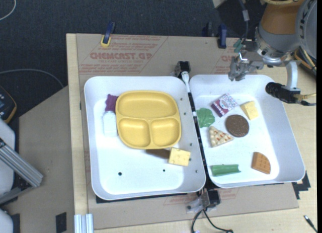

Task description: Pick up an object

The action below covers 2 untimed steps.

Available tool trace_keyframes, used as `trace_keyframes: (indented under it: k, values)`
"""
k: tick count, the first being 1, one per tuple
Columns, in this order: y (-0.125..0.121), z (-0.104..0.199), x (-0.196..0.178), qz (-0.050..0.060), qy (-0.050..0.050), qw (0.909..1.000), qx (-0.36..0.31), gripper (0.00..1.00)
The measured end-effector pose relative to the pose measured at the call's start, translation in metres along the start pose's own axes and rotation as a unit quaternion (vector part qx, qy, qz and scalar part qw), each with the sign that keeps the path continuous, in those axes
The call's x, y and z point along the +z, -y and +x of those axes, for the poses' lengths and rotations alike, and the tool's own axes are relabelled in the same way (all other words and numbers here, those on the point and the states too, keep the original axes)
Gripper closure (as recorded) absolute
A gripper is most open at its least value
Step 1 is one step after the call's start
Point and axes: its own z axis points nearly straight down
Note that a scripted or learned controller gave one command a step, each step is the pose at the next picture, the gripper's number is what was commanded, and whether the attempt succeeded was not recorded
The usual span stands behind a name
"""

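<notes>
Camera view, looking down at a slant. Two white bins sit side by side on the surface. Left bin [95, 126]: yellow divided tray [148, 119], small cheese block [179, 157] beside it, white bottle [109, 124] and a purple item [110, 102] at the tray's left.

Right bin [287, 141]: wrapped candy [224, 104], yellow cheese wedge [249, 110], brown cookie [236, 125], pizza slice [219, 137], green leaf [205, 117], green bean pod [225, 169], waffle piece [260, 162]. All lie flat and apart.

Pincer [239, 71] hovers over the right bin's far edge, holding nothing; cannot tell whether its tips are apart or together.

Judgement: toy foods look light, rigid, smooth plastic, likely slippery. The cheese wedge nearest the pincer seems the best candidate; take hold across its flat opposing sides.
</notes>
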Motion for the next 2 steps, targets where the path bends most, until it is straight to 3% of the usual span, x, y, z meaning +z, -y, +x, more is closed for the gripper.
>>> trace_keyframes:
  k: [2]
  values:
    - [0.095,0.018,-0.001,0.005,-0.001,1.0,0.002,1.0]
